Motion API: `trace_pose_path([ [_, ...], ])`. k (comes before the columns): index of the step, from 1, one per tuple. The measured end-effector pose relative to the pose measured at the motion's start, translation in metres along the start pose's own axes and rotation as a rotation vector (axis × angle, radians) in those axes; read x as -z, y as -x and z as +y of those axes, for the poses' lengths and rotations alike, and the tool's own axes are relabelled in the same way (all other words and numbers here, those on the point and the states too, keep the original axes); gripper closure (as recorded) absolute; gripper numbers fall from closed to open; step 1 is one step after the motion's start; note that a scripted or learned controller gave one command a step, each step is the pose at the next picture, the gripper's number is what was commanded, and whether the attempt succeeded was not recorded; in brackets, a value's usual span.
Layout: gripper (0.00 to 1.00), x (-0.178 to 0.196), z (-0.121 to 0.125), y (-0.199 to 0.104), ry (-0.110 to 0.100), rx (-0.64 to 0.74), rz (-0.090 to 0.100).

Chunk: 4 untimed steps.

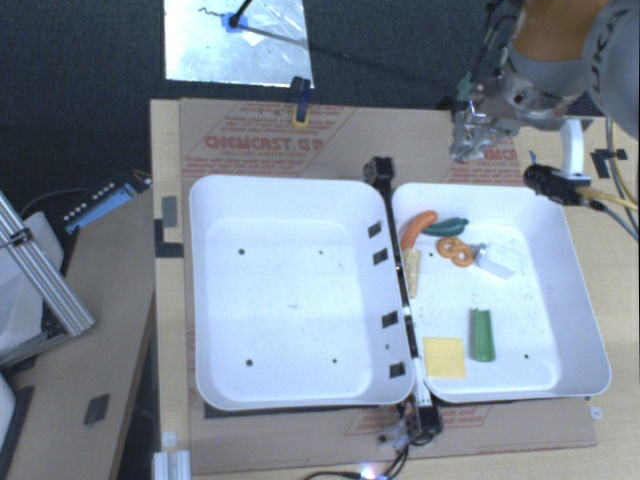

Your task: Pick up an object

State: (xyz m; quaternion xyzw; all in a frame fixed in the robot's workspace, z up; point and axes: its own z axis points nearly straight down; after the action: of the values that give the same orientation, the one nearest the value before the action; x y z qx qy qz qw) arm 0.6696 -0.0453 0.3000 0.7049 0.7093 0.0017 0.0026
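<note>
Arm (pixel 575 28) cropped by top and right edges; gripper (pixel 470 146) finger state indistinct; clear item (pixel 497 260) unidentifiable.

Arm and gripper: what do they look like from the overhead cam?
The arm is grey with a broad orange band above the wrist. The gripper is small, metallic silver-grey, with a green spot on its side. A black cable with a chunky black connector runs beside it.

Arm (pixel 560 28) reaching in from right, wrist angling downward; hand (pixel 472 140) hanging raised, nothing between fingers.
</note>
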Motion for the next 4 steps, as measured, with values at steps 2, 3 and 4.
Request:
trace_pose_path([
  [2,1.00,-0.013,-0.001,0.152,-0.001,-0.006,-0.001],
  [3,1.00,-0.025,-0.002,0.142,-0.003,-0.002,0.000],
  [4,1.00,-0.030,-0.002,0.162,-0.002,-0.006,-0.001],
])
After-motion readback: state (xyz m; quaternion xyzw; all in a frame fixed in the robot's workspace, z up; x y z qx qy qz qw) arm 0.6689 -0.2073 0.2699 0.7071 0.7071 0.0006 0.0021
